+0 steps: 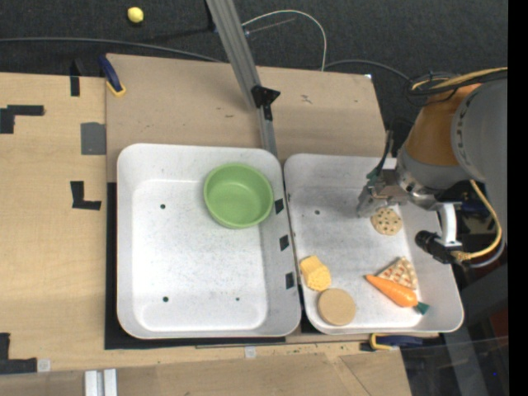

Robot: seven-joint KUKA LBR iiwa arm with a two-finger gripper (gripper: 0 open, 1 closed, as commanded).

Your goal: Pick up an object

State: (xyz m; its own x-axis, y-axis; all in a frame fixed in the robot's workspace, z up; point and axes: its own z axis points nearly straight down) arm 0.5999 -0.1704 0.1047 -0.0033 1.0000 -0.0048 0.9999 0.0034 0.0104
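Reaching gripper (373,198): low in the right bin (330,188), grip state impossible to tell.
Cookie (385,220): just beside it, flat.
Risk: it could slip away toward the pizza slice (399,271).

A: Where does the camera sit?

B: Fixed above the desk (49,221), looking down at a slant, far enough back to take in both white bins whole.

A: How do they lie in the frame?

B: Side by side: the left bin (136,246) near the middle, the right bin (330,184) toward the right. The far edge of the desk runs near the top, with dark floor (371,15) beyond it.

A: And the arm (462,134)?

B: It comes in from the right edge.
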